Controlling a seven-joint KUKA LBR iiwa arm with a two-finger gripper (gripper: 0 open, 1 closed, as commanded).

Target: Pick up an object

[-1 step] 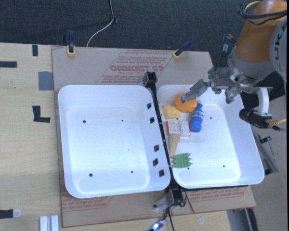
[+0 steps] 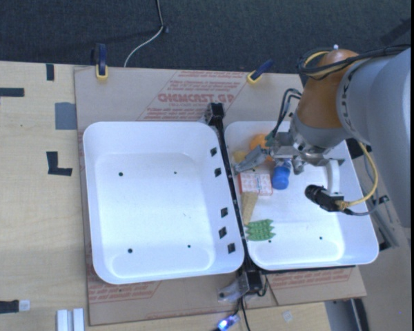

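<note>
The right bin (image 2: pixel 345 243) holds several small objects near its left wall. A blue cylinder-like piece (image 2: pixel 281 178) lies beside a red and white packet (image 2: pixel 254 183). Below them sit a tan cone (image 2: pixel 250 204) and a green bumpy toy (image 2: pixel 259 230). An orange object (image 2: pixel 260 142) and a grey piece (image 2: pixel 248 160) lie further back. My gripper (image 2: pixel 290 158) hangs over the back of this bin, just above the blue piece. The wrist hides its fingers.
The left bin (image 2: pixel 152 198) stands beside the right one, with a black divider (image 2: pixel 224 178) between them. Both rest on a cardboard sheet (image 2: pixel 186 95) held by clamps. A black cable (image 2: pixel 331 200) loops off the arm over the right bin.
</note>
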